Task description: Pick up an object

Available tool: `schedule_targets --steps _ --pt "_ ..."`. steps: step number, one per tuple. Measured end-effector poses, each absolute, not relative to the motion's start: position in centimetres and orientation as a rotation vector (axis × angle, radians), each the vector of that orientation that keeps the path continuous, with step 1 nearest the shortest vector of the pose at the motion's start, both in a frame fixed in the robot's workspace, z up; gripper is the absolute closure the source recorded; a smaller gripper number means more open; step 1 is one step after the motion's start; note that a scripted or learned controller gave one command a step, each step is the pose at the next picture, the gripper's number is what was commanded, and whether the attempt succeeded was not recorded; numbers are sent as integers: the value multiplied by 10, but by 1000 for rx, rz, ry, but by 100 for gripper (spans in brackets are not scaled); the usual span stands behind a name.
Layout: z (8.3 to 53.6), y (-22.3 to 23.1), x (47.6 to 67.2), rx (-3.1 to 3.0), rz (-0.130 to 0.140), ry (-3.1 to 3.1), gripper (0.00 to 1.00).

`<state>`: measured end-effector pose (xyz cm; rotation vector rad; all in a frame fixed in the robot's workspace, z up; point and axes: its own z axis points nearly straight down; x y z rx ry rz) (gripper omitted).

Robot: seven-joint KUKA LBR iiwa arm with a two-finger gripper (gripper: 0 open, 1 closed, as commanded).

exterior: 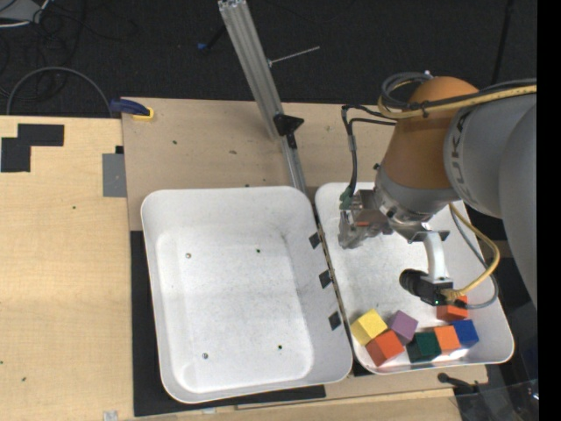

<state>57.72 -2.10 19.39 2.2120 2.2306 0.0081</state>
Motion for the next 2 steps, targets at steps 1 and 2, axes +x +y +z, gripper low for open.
schedule_targets --steps 1,2 --pt "303 33 593 2214 9 2224 100" --pt "419 86 565 2215 9 2225 100"
